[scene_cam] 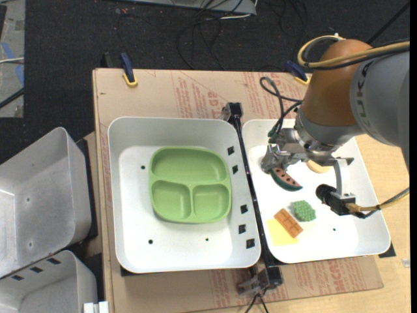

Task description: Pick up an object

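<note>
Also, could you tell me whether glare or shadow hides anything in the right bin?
Camera view: lighting is even and the right bin shows no glare; the arm casts only soft shadow near the watermelon-slice toy under the claw; the green toy and orange block read sharply.

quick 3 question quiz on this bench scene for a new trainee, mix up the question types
1. True or false: the green divided plate lies in the left bin.
2. Multiple choice: which thing lies nearest the claw? A) watermelon slice B) green knobbly piece C) orange waffle piece
3. Fill in: the yellow piece lies in the ____ bin.

Key: 1 true; 2 A; 3 right
</note>
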`<state>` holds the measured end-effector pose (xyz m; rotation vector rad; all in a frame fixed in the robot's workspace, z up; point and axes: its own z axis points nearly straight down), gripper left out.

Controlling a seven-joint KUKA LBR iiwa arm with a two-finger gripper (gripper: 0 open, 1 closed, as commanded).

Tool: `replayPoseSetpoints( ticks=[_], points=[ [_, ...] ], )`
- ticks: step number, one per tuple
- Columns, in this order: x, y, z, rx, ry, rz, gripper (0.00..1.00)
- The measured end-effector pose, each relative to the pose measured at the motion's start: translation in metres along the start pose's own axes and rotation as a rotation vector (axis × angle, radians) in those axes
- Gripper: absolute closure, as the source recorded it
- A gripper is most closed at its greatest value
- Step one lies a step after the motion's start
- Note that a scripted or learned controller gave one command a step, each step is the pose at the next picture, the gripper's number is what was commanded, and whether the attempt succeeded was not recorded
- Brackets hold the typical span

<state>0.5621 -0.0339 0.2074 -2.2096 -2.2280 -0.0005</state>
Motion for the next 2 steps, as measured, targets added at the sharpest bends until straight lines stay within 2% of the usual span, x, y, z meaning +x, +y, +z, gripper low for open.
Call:
replayPoseSetpoints(
  ticks=[1,2],
  points=[
    [0.054,-0.012,0.002,0.0,0.0,0.0,1.0],
    [0.104,-0.037,-0.018,-0.001,0.0,-0.001,1.0]
  ],
)
